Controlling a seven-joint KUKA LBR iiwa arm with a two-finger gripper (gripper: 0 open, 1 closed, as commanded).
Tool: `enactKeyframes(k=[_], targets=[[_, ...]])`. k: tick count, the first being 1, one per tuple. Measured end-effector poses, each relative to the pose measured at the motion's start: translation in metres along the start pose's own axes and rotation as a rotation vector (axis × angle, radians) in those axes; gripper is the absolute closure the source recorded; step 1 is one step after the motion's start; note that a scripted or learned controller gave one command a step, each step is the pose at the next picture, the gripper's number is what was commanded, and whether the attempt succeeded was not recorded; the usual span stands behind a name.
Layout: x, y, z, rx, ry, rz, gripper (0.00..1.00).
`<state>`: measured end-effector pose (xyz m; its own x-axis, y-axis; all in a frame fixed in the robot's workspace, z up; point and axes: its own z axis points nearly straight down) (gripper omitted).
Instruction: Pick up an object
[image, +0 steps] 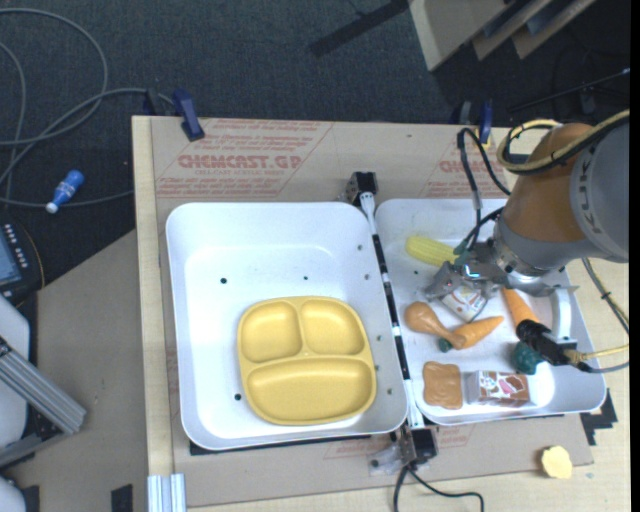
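Observation:
The right bin holds several toy foods: a yellow corn cob, an orange drumstick-shaped piece, an orange carrot, a second orange piece, a dark green item, a brown bread slice and a red-and-white packet. My gripper reaches down into this bin from the right, just above the carrot and to the right of the drumstick. The wrist hides its fingertips.
The left bin holds a yellow divided plate. A black clamp sits at the far end of the seam between the bins. A small yellow piece lies on the bench outside the right bin's near corner. Cables trail behind the arm.

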<state>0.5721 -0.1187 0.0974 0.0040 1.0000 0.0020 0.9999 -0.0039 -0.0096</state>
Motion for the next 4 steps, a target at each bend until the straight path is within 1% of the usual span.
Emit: enactKeyframes(k=[1, 2, 3, 4], targets=[[-0.009, -0.041, 0.014, -0.003, -0.001, -0.001, 0.0], [0.014, -0.081, 0.014, -0.004, 0.001, -0.003, 0.0], [-0.035, -0.039, 0.013, -0.014, -0.005, -0.003, 0.0], [-0.05, 0.041, 0.011, -0.018, -0.005, -0.007, 0.0]])
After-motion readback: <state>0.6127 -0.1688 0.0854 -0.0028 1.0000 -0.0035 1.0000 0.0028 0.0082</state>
